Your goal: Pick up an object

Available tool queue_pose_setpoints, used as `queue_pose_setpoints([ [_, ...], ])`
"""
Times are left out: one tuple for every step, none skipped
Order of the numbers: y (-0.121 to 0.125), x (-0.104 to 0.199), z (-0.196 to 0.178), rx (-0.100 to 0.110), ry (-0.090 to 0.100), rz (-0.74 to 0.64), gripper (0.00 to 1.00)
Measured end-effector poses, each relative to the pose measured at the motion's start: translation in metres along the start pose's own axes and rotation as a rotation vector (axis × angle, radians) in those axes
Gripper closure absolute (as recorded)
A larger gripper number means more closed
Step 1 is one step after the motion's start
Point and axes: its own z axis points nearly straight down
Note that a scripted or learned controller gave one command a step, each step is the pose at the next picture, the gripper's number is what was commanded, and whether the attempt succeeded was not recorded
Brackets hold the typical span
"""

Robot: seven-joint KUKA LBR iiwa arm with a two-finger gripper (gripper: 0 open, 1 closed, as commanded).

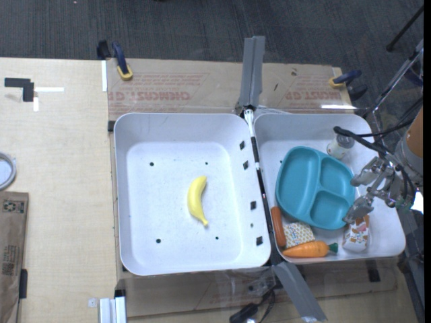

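Banana [197, 200]: left bin [135, 180], long axis near-to-far, slightly curved.
Hand [363, 204]: above right bin [387, 244]; finger state unclear.

The left bin [135, 180] is giving lots of open room, with a banana [197, 200] lying alone in the middle. The right bin [269, 140] is getting crowded: a blue tray [316, 187], a carrot [308, 249] and a small bottle [357, 234] are blocking most of its floor.

Gripper [364, 200] poised over right bin [397, 247] beside blue divided plate [315, 187]; banana [197, 200] alone in left bin [128, 180].
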Motion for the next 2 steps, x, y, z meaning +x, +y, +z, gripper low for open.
queue_pose_setpoints([
  [0.051, 0.009, 0.055, 0.0, 0.004, 0.0, 0.0],
  [0.061, 0.02, 0.115, -0.003, -0.007, -0.319, 0.0],
])
